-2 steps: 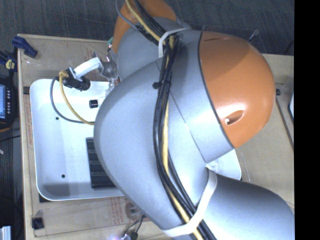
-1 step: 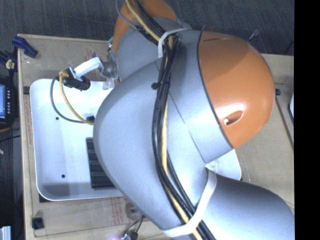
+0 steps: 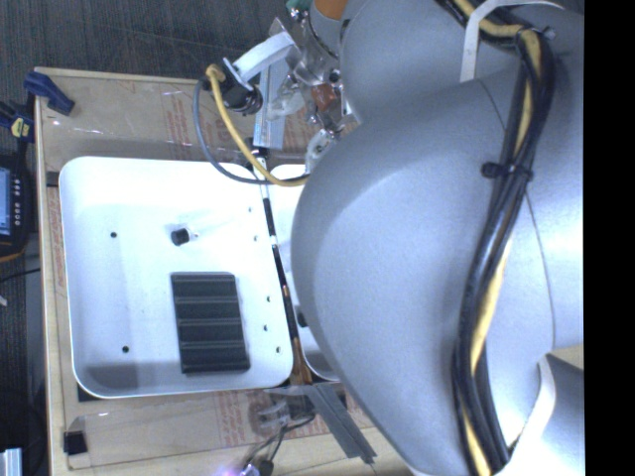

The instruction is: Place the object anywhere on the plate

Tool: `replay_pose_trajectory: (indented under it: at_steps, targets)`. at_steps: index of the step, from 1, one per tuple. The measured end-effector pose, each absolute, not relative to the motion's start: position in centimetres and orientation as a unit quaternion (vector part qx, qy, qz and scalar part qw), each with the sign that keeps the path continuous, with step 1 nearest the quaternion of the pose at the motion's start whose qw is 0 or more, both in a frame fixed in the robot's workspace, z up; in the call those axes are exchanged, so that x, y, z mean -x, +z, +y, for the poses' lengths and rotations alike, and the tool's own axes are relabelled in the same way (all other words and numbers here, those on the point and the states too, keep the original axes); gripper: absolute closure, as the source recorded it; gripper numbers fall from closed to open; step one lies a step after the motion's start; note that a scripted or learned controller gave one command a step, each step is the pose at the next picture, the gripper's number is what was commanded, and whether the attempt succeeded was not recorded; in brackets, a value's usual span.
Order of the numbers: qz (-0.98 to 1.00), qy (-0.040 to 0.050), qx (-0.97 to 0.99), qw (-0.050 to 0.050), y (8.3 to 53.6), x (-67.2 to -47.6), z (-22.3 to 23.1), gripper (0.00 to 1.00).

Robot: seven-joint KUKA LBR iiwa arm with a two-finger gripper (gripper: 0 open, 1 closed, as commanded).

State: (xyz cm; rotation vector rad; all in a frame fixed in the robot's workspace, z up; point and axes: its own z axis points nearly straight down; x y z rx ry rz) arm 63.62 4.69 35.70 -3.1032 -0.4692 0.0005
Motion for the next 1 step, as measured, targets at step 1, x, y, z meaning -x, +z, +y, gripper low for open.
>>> replay_pose_trajectory:
  at_steps: [1]
  targets:
    - [-0.155,0.0036,0.988,0.003,36.37,-63.59,5.04,1.00]
